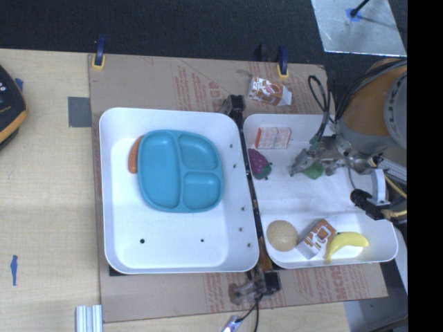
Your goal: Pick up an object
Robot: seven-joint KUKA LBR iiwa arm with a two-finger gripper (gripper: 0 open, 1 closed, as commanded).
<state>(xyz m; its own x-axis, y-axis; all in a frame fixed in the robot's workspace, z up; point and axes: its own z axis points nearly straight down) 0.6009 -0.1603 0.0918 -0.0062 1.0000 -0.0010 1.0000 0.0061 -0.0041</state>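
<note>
The right bin (304, 199) holds several small objects. A purple item (259, 162) lies by its left wall and a flat printed carton (273, 137) near its back. Along the front sit a beige ball (282, 234), a small orange and white box (317, 238) and a yellow banana (347, 244). My gripper (308, 164) hangs low over the bin's right middle, pointing left. A green object (314, 173) peeks out right under it, mostly hidden by the gripper.
The left bin (121, 241) carries a blue divided plate (181, 170) with an orange item (132, 156) sticking out at its left edge. A snack packet (268, 92) lies on the cardboard behind the right bin. Black cables (370, 206) hang at the right.
</note>
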